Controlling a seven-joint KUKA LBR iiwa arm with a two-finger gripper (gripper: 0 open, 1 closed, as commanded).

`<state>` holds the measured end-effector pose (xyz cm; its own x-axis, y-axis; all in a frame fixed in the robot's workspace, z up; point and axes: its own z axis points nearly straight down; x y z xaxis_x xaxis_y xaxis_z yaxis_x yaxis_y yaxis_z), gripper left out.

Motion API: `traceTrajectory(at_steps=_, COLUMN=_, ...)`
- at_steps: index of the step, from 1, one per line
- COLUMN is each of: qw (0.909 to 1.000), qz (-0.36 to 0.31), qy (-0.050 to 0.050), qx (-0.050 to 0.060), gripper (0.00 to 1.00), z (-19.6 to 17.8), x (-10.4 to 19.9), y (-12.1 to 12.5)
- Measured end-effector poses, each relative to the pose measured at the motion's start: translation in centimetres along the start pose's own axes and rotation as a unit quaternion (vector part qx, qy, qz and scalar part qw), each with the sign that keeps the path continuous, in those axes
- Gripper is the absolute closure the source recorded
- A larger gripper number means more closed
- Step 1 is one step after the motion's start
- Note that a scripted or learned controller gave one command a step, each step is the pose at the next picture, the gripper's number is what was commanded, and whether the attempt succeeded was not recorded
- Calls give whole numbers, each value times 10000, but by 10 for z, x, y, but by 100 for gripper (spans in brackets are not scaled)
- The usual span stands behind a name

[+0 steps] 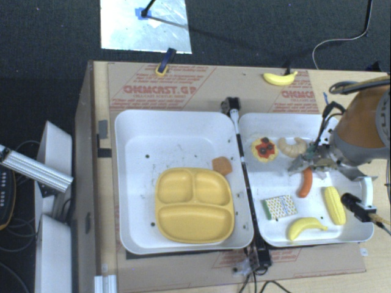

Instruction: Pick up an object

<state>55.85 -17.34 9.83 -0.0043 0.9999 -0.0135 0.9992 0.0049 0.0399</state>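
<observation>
The right bin (269, 182) holds a small pizza toy (264, 149), a beige croissant-like piece (293, 145), an orange carrot or sausage (304, 184), a corn cob (333, 204), a banana (305, 227) and a patterned green-edged block (280, 207). My gripper (310, 159) hangs low over the right bin, just above the orange piece's top end and right of the beige piece. Nothing shows between its fingers.
The left bin (140, 133) holds a yellow divided plate (194, 204) and a small brown cookie-like piece (222, 165). A second banana (279, 77) lies on the cardboard behind the bins. The arm's orange band (366, 124) covers the right bin's far right corner.
</observation>
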Motion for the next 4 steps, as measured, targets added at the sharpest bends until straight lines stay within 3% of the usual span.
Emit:
traceTrajectory(at_steps=1, qw=10000, qz=2, qy=-14, qx=0, gripper=100, z=-11, x=-2, y=0)
traceTrajectory(at_steps=2, qw=10000, qz=1, qy=-13, qx=3, gripper=0, z=-11, x=-2, y=0)
traceTrajectory(at_steps=3, qw=9998, qz=21, qy=63, qx=199, gripper=0, z=13, x=-28, y=-34)
traceTrajectory(at_steps=4, qw=9998, qz=13, qy=63, qx=181, gripper=100, z=2, x=-28, y=-32)
